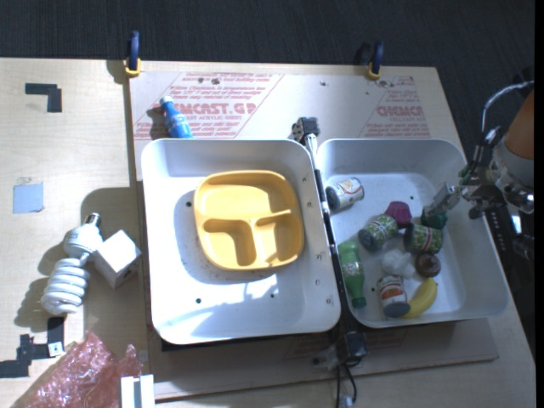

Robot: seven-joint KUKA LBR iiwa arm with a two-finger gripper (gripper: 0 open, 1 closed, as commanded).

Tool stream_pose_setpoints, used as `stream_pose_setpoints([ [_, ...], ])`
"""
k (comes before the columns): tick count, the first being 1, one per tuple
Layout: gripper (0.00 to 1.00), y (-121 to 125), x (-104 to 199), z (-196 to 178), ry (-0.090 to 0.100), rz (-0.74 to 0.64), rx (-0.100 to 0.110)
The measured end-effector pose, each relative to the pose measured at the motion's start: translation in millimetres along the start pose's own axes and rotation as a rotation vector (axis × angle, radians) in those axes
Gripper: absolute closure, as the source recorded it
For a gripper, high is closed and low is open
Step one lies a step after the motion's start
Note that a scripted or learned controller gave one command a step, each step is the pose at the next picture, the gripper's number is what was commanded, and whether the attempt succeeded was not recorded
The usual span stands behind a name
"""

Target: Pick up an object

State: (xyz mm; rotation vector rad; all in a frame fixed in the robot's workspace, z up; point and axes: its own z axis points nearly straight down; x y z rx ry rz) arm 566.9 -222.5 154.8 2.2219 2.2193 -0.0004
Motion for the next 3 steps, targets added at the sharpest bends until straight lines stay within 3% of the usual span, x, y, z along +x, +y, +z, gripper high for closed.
stream_pose_setpoints([
  [1,0.00,-51,0,-80,-0.001,0.000,-0.001],
  [2,0.00,-89,4,63,0.008,-0.003,0.003],
  [3,0.00,-88,-1,-105,-0.002,-0.002,-0.003],
])
